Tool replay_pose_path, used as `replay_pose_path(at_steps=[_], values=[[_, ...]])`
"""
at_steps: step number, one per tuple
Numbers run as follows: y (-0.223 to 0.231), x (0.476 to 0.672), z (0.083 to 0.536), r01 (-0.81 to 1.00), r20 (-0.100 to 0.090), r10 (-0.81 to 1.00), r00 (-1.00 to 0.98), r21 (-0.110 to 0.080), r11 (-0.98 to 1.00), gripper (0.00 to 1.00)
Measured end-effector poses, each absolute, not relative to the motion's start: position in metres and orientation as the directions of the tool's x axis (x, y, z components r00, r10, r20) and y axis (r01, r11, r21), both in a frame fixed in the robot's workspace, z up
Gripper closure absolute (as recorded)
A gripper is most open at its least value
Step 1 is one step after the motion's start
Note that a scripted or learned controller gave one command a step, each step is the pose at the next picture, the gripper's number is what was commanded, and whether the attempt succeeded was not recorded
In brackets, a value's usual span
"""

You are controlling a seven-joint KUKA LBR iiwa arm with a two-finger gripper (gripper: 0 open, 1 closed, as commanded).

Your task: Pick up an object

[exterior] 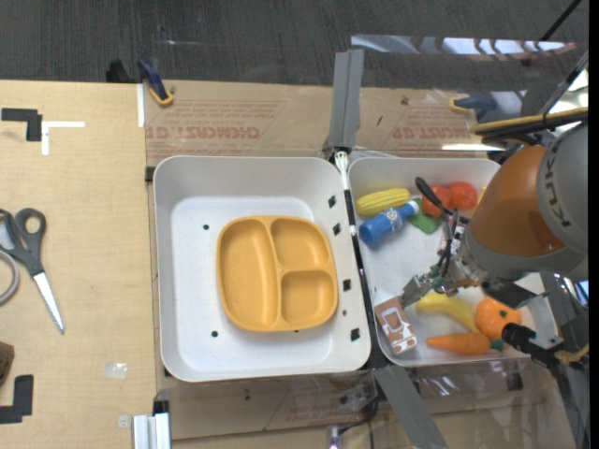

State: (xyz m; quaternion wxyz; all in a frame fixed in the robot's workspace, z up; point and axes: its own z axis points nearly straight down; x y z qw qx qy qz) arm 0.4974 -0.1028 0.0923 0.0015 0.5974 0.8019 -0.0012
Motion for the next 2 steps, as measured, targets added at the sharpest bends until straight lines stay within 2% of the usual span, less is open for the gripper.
replay_pose_path(at_steps=[1, 2], values=[[-0.102, 0.498, 0.101, 0.957, -0.004, 0.957, -0.289, 0.0, 0.289, 1.0], [-0.178, 0.481, 0.184, 0.876, -0.002, 0.876, -0.483, 0.001, 0.483, 1.0]])
